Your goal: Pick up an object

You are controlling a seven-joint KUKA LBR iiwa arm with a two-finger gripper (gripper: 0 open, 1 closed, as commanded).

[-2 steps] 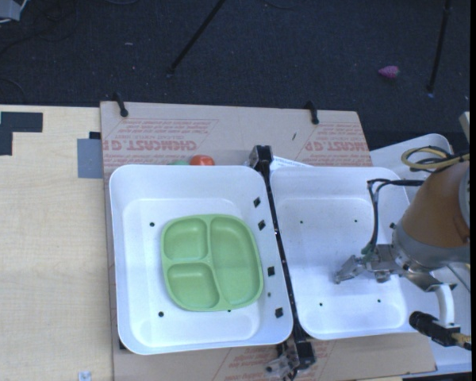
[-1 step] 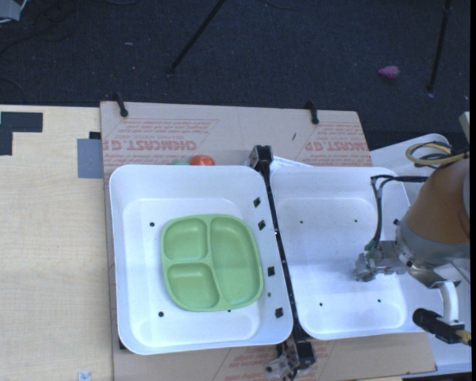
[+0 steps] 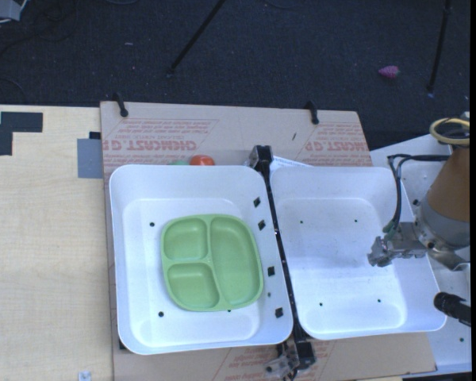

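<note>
Object: a green divided plate [image 3: 213,262] lay flat in the left bin [image 3: 135,189]
Handling: it looked like light, stiff, smooth plastic (likely slippery); its raised rim seemed the best hold
Gripper: the gripper [image 3: 383,251] hung well right of the plate, over the right bin [image 3: 333,182]; its opening could not be told
Writing: mirrored print on the cardboard [image 3: 222,133] behind the plate, seemingly "CHEMCREST"

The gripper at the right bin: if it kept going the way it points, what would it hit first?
Probably the bare floor of the right bin; the gripper points left and seemingly down. Depth is hard to judge.
</note>
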